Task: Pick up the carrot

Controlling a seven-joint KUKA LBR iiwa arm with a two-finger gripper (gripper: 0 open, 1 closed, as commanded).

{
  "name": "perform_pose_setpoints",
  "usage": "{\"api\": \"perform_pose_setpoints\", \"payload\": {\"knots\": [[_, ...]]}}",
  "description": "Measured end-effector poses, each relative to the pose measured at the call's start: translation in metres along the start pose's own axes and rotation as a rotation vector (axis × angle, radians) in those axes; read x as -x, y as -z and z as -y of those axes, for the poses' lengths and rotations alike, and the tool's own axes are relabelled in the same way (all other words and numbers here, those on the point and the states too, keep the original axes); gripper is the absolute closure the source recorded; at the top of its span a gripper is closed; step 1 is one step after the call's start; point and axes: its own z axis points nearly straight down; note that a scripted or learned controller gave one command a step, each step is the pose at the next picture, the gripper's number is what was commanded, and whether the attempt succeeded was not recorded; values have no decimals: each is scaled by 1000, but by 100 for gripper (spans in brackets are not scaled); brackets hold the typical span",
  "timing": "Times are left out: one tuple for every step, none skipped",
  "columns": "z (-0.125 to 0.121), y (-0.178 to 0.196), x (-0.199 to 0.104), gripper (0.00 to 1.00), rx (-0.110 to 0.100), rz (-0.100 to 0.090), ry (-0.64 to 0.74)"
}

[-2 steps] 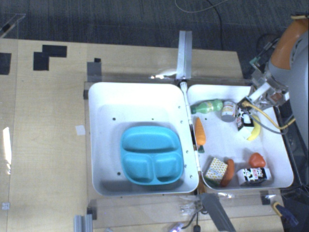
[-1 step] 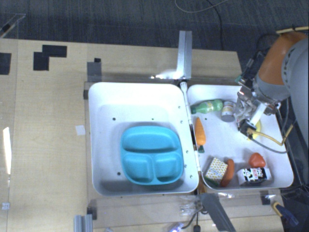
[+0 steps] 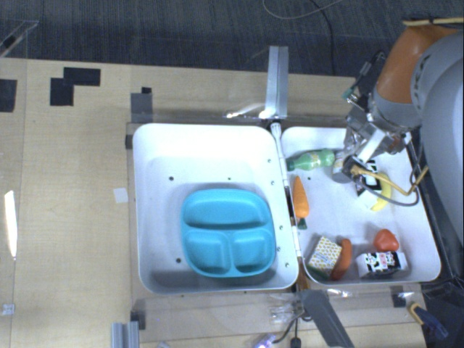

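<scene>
The carrot (image 3: pixel 299 198) is orange and lies lengthwise along the left wall of the right bin (image 3: pixel 428 249), just below a green bottle (image 3: pixel 312 159). My gripper (image 3: pixel 343 170) hangs over the upper middle of that bin, at the bottle's right end and up and to the right of the carrot. There is a gap between the gripper and the carrot, and nothing shows in the gripper.
A blue divided tray (image 3: pixel 228 230) sits in the left bin (image 3: pixel 156 194). The right bin's front holds a patterned yellow block (image 3: pixel 324 252), a reddish sausage (image 3: pixel 342 259), a red object (image 3: pixel 386 239) and a black-and-white box (image 3: pixel 380 264). A yellow scrap (image 3: pixel 378 205) lies mid-bin.
</scene>
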Motion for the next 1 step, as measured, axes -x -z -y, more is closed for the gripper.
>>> {"api": "perform_pose_setpoints", "payload": {"knots": [[11,-89,83,100,6,-1,314]]}}
